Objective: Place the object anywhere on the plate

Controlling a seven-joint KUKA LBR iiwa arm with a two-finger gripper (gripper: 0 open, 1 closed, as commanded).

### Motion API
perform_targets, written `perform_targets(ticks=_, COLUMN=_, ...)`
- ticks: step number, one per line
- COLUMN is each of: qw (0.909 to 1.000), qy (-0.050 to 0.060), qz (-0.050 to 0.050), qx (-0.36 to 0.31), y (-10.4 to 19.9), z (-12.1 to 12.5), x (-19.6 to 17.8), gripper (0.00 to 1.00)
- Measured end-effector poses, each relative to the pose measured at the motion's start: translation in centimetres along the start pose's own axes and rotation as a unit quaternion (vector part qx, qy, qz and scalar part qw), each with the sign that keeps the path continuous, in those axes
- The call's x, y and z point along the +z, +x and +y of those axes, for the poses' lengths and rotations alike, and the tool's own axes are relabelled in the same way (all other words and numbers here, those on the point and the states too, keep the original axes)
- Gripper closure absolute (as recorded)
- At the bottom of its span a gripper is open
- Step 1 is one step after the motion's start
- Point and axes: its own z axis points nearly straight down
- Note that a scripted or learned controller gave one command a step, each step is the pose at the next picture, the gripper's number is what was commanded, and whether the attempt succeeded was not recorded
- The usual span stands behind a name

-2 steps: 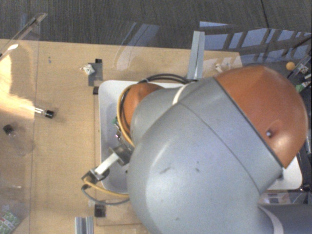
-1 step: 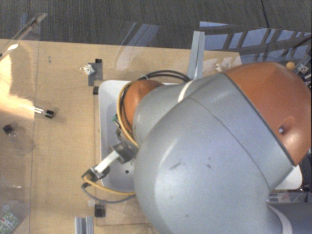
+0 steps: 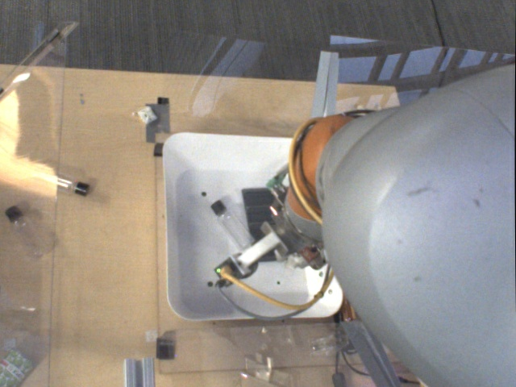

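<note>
A small clear tube with a black cap (image 3: 219, 209) lies on the floor of the white bin (image 3: 185, 240), slanting down to the right. My gripper (image 3: 260, 208) reaches into the bin from the right, and its dark end sits just right of the tube. Whether it touches the tube is hidden by the wrist. The grey arm with its orange band (image 3: 310, 147) covers the bin's right half. A white bracket with a green tip (image 3: 242, 260) and a yellow cable (image 3: 266, 301) hang below the wrist.
A second capped tube (image 3: 74, 187) and a small dark piece (image 3: 12, 214) lie on the wooden bench left of the bin. Black clamps (image 3: 161, 119) stand at the bin's corners. A clear screen edge (image 3: 60, 176) runs down the left side.
</note>
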Motion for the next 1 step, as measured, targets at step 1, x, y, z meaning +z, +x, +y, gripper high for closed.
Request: perform_targets(ticks=1, qw=0.9399, qy=-0.001, qz=0.0, qx=-0.341, y=7.03, z=-2.26, x=-6.47, gripper=1.0)
